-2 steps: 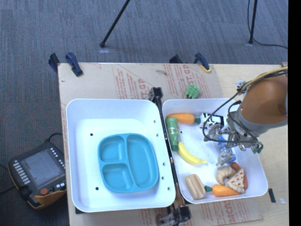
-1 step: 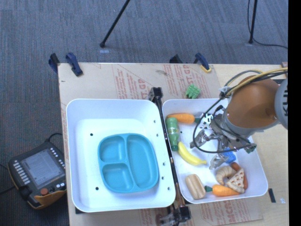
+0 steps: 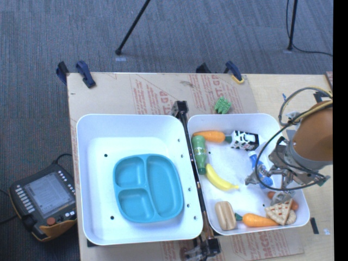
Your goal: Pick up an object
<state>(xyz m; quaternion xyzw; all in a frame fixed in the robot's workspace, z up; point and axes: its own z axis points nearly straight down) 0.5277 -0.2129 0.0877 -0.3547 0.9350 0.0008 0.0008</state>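
Two bins (image 3: 87,129). Right bin: banana (image 3: 220,179), carrots, cucumber (image 3: 199,153), toy cow (image 3: 244,140), bread (image 3: 224,215), pizza slice (image 3: 281,212). My gripper (image 3: 272,179) hangs over its right side; grip state undetermined. Nothing visibly lifted; pick outstanding.

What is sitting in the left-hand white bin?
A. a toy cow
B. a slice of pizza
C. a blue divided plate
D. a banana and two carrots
C: the blue divided plate lies alone in the left bin, while the banana and the other toy foods lie in the right bin.
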